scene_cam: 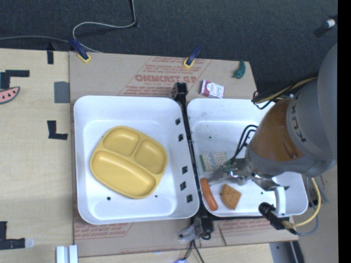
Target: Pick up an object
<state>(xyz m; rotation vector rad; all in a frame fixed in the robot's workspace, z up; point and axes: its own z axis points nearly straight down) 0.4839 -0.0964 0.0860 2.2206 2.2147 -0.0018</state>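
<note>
The arm covers much of the right bin, hiding its right wall and most of its floor. The gripper sits under the wrist, its fingers too obscured to read. The arm's upper part runs off the right edge. The print on the small card is too small to tell.
</note>
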